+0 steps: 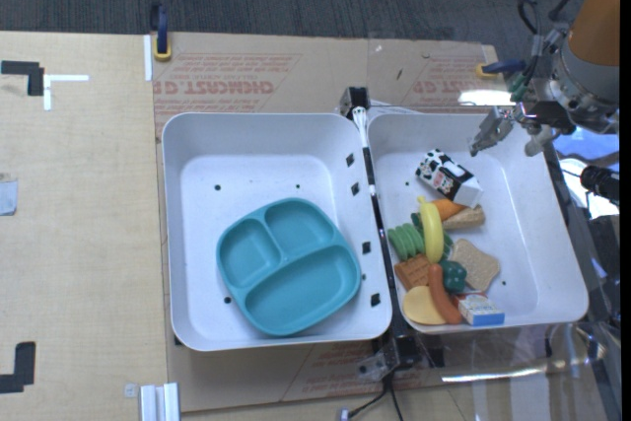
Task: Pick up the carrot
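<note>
Carrot (441, 292) not yet picked; all of the job is left.
It lies in the right bin (532, 242), low in the toy food heap beside the bread slice (477, 262), while the claw (515, 128) hangs apart, spread and empty, over the far rim.

The carrot (443, 296) is a small orange toy, long and narrow, lying flat in the right bin (527, 242) near its front wall. It runs lengthwise from behind toward the front, tilted slightly rightward at its near end. It rests in a crowded heap of toy food, touching a yellow disc (422, 309) and a broccoli piece (454, 275).
</note>
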Action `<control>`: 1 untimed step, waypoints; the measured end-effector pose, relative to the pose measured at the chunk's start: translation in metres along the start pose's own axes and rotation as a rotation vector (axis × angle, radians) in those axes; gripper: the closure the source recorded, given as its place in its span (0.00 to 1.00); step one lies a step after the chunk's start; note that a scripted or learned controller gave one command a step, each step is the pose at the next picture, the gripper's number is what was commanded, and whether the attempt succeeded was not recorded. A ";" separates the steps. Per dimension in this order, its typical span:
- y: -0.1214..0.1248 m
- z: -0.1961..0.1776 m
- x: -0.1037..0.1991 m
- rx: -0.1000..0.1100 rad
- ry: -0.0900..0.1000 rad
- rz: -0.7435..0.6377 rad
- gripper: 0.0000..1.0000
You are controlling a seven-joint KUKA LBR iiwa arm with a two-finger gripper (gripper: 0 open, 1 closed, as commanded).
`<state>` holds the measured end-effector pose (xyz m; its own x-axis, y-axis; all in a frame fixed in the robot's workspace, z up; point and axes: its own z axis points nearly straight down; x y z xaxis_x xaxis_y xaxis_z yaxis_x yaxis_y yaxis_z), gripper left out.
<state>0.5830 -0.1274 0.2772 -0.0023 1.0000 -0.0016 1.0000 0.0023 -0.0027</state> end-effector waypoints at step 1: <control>-0.010 0.185 -0.014 -0.002 0.001 0.128 0.00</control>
<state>0.5726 -0.1414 0.0919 0.1257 0.9921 -0.0008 0.9921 -0.1257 -0.0005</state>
